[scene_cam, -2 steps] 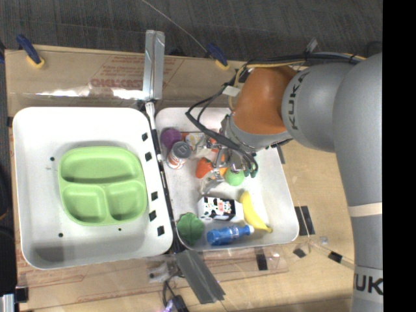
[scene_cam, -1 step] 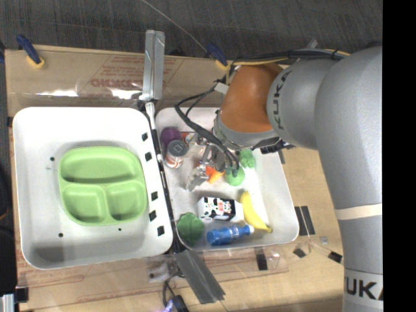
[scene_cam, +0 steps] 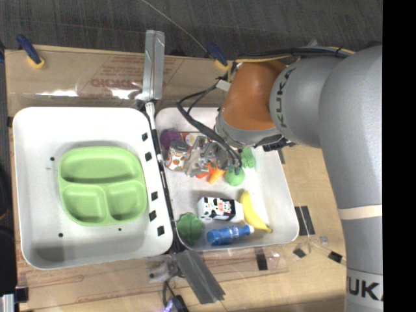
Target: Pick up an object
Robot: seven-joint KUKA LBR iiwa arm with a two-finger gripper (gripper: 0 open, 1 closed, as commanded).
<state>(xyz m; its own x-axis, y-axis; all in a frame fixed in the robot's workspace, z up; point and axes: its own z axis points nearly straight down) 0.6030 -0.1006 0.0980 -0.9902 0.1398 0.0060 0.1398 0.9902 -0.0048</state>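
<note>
My gripper point(scene_cam: 203, 160) reaches down into the right bin point(scene_cam: 281, 194) from the upper right, its metal fingers low among the objects in the bin's upper middle. An orange piece point(scene_cam: 214, 172) lies right at the fingertips, and a small can with a red and white label point(scene_cam: 176, 156) sits just to their left. A purple object point(scene_cam: 170, 137) is behind the can. Green pieces point(scene_cam: 236, 173) lie just right of the gripper. Whether anything is between the fingers is hidden by clutter.
The front of the right bin holds a black-and-white spotted box point(scene_cam: 216, 207), a yellow banana point(scene_cam: 253, 213), a blue bottle point(scene_cam: 229, 234) and a dark green ball point(scene_cam: 190, 226). The left bin point(scene_cam: 32, 174) holds a green divided tray point(scene_cam: 103, 184).
</note>
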